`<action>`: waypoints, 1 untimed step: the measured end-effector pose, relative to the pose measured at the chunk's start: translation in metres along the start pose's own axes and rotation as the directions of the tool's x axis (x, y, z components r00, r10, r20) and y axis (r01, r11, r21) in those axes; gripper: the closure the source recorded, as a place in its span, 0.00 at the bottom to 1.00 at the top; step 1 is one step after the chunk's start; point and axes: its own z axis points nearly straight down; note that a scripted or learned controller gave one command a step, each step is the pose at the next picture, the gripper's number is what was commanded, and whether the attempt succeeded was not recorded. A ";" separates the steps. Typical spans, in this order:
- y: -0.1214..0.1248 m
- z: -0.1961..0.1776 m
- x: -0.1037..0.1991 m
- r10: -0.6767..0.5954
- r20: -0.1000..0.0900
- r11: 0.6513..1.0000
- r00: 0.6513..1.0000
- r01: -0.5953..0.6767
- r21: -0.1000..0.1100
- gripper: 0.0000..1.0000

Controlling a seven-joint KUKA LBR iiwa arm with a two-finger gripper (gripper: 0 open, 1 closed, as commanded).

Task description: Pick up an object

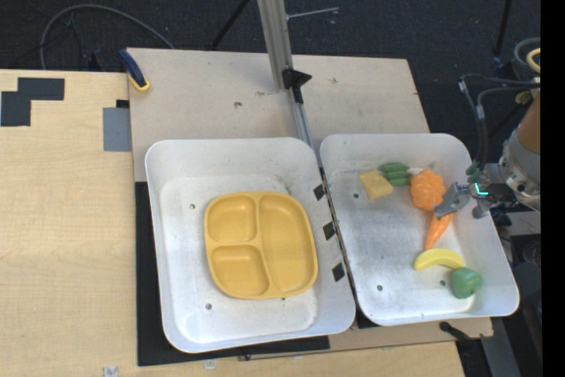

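The right bin point(388, 287) holds several toy foods: a pale yellow block point(375, 184), a green vegetable point(396, 173), an orange fruit point(427, 189), a carrot point(436, 230), a yellow banana point(439, 259) and a green round piece point(465, 282). My gripper point(456, 200) reaches in from the right edge, low over the bin, just right of the orange fruit and above the carrot's top end. Nothing shows between its fingers.
The left bin point(177, 181) bears a yellow divided plate point(260, 245). A metal post point(274, 22) rises behind the bins. Black clips point(328, 229) sit along the seam between the bins. Wooden bench surface lies to the left.
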 end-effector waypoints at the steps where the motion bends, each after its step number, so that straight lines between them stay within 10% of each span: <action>1: 0.001 -0.001 0.000 0.000 0.001 1.000 1.000 0.000 -0.003 0.00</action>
